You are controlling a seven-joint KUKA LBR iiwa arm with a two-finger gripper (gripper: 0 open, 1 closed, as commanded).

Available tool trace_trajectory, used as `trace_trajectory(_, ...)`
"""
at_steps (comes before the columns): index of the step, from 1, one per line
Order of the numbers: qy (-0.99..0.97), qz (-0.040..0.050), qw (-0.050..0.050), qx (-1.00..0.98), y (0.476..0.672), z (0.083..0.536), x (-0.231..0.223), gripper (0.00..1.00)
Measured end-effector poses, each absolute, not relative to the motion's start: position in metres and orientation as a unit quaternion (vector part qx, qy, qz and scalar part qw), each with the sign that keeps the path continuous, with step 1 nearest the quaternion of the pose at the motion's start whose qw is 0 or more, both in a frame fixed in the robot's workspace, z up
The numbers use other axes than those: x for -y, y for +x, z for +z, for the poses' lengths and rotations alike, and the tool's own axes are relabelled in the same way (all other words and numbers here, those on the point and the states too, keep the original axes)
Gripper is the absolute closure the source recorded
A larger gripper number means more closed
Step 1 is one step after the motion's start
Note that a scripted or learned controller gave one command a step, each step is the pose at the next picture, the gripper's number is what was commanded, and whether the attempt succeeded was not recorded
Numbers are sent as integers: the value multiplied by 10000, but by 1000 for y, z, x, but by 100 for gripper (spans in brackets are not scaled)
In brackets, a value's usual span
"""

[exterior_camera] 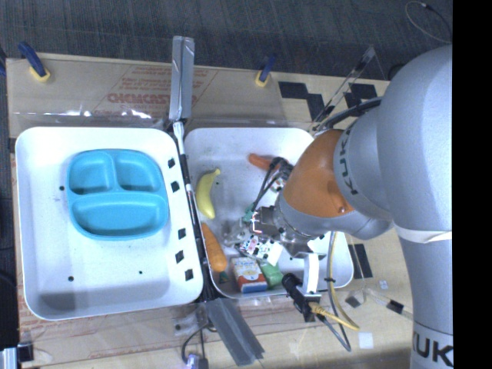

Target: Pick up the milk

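From above, the grey arm (400, 137) with its orange band (319, 179) reaches in from the right over the right bin (231, 141); the letters "KU" show white on its casing at the lower right. Its gripper (257, 225) hangs low among the clutter, but whether it is spread or closed cannot be told. The milk (247, 274), a small boxy carton with a red base, lies at the near edge of the right bin, just beside a green block (270, 274) and a long orange carrot (214, 248). A curved yellow banana (205, 193) lies farther back. The left bin (31, 206) holds a smooth blue divided plate (117, 193). Faint red print on the far cardboard (146, 91) is unreadable.
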State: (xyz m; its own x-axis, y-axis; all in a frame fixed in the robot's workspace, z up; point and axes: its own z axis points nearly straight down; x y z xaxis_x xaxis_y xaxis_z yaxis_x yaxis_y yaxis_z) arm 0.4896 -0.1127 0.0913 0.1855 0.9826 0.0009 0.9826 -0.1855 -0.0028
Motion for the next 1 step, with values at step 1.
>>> trace_trajectory(1,-7495,4,11,6620,476,138,141,0)
